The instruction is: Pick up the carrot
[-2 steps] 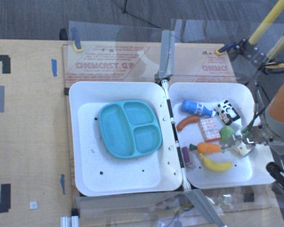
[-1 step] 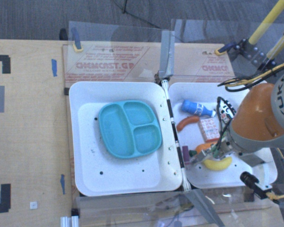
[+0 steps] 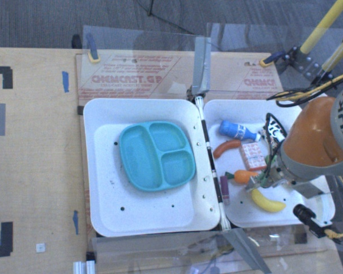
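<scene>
Gripper (image 3: 267, 178) hangs at the carrot's (image 3: 243, 176) 3 o'clock end; I cannot tell its state. Carrot's long axis runs 9 to 3 o'clock.

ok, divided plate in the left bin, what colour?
Turquoise. The divided plate lies in the left bin, plain in the camera view.
</scene>
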Controlling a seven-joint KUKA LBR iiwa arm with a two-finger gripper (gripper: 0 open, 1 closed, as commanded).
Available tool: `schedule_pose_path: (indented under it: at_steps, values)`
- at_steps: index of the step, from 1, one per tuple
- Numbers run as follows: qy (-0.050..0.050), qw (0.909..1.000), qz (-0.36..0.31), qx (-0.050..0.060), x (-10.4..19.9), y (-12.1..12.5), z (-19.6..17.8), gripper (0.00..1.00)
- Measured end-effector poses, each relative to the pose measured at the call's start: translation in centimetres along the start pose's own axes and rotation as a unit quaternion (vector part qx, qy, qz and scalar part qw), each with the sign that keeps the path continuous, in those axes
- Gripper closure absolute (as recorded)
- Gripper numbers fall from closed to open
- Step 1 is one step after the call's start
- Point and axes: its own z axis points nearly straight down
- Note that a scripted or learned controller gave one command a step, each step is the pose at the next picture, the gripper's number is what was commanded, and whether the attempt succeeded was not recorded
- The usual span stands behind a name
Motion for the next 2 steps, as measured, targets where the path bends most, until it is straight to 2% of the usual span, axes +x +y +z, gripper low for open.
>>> schedule_pose_path:
  at_steps: [1, 2]
  values:
    - [0.0, 1.0, 0.0, 0.0, 0.0, 0.0, 0.0, 0.0]
    - [0.004, 0.9998, -0.019, 0.003, -2.8, 5.5, 1.2, 0.0]
